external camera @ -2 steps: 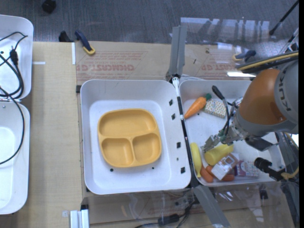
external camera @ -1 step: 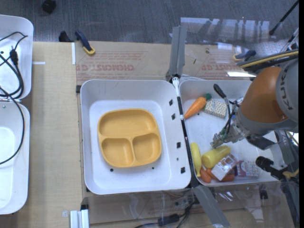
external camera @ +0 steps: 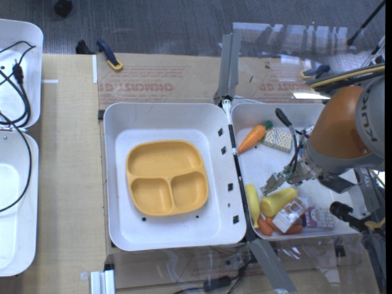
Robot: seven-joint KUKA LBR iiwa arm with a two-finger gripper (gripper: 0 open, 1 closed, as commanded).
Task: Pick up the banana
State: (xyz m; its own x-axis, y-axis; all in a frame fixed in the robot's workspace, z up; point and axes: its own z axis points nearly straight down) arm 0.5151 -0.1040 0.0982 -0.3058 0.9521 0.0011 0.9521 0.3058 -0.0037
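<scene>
Low along the front edge, the two shallow white plastic bins sit side by side on the table (external camera: 67, 164), and you should read everything from the grey divider wall (external camera: 228, 146) between them. Left of that divider, the left white bin (external camera: 116, 182) holds a yellow three-compartment plastic tray (external camera: 166, 176), lying flat and well apart from the task.

Just right of the divider, in the right white bin (external camera: 343, 237), the yellow plastic banana (external camera: 252, 203) lies lengthwise against the wall at the bin's near end. It touches a pale yellow squash-shaped toy (external camera: 278, 201) on its right, and small red items and a printed packet (external camera: 293, 216) crowd its near tip. Further back from the divider's middle lie an orange plastic carrot with a green top (external camera: 252, 138) and a small cream cracker box (external camera: 278, 139).

Your end effector (external camera: 277, 180) hangs just above the squash-shaped toy, right of the banana, beneath the grey arm with its orange band (external camera: 343, 127). You cannot tell from this view whether its fingers are spread or closed, and nothing is visibly held.

To do this step well, judge the banana as hemmed in: shift toward the divider, align the fingers across the banana's narrow width, and descend on its far half, away from the clutter. Beware striking the wall or catching the squash-shaped toy instead.
</scene>
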